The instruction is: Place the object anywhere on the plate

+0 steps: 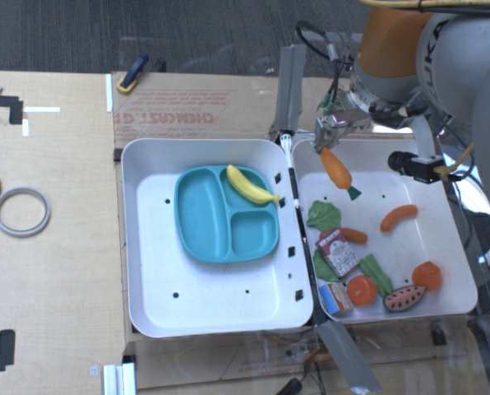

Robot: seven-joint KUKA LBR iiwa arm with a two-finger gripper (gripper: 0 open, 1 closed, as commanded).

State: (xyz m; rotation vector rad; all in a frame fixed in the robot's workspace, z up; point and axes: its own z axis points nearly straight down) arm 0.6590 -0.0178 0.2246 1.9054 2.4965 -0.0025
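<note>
Two white bins sit side by side on a desk point(48, 286), with a grey and orange robot arm point(442, 31) reaching in from 3 o'clock.

We see the end effector point(327, 141) above the 12 o'clock edge of the right bin point(463, 245), pinching the top of a toy carrot point(336, 169) that hangs tilted beneath it, leaf end point(354, 192) pointing to 5 o'clock. The left bin point(146, 245) holds a blue divided plate point(204, 220), and a banana point(251, 186) lies across the plate's 1 o'clock corner. At 9 o'clock from the carrot, across the bin wall, sits that plate. Below the carrot, toward 6 o'clock, lie a green leaf point(324, 216), a sausage point(399, 217), a tomato point(361, 290) and a watermelon slice point(404, 298). A tape roll point(21, 211) rests on the desk at far 9 o'clock.
</note>
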